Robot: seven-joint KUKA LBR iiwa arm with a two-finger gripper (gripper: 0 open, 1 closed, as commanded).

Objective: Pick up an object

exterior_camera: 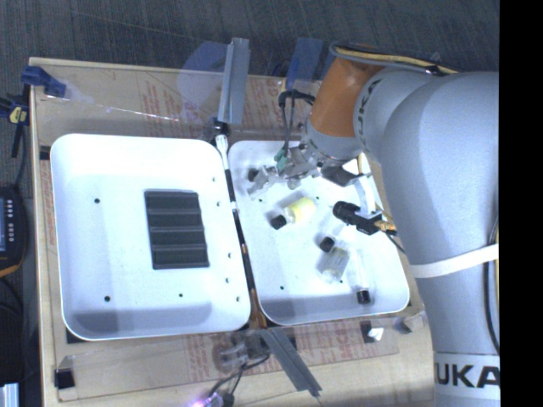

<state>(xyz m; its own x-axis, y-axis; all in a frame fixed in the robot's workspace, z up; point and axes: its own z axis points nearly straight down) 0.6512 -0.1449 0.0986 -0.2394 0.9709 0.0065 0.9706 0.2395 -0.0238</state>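
Note:
My gripper (284,170) hangs low over the far end of the right bin (386,299), with the grey arm and its orange band reaching in from the right. Just below it lies a pale yellow object (298,209) beside a small black piece (277,221). A small grey-and-dark item (253,176) sits to the gripper's left near the bin wall. Further toward the front lie another black piece (326,243), a clear plastic item (337,262) and a tiny black cube (363,296). Nothing can be seen held by the gripper.
The left bin (76,164) holds a black ribbed block (176,229) at its middle. A ridge (237,236) where the two bin walls meet separates the bins. A metal bar (232,79) stands behind them, and clamp hardware (271,359) sits at the bench front.

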